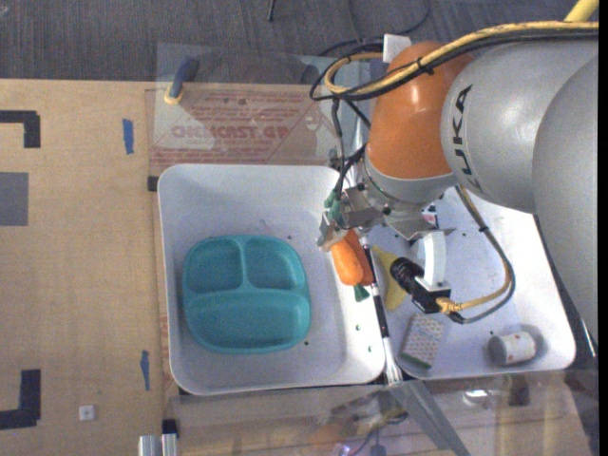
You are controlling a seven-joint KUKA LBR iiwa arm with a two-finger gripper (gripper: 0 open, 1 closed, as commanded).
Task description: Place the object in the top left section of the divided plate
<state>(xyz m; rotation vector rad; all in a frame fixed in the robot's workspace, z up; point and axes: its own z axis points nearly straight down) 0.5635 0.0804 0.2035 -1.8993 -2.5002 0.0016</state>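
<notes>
Now, left to right. Teal divided plate (245,293), smooth moulded plastic, rounded corners, left-centre of frame in left bin (180,350). Carrot (351,260), orange, tapered, green stub, centre of frame over bin seam. Likely light, stiff, slick toy; grip mid-body across width. My fingers (339,232) pinch its upper end.

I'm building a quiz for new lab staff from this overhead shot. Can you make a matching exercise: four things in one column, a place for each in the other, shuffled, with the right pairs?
Things
1. teal divided plate
2. carrot
3. grey cylinder
4. blue tape strip

Places
A. on the wooden board left of the bins
B. near corner of the right bin
C. in the left bin
D. under the gripper, over the wall between the bins

Pairs: 1-C, 2-D, 3-B, 4-A
</notes>
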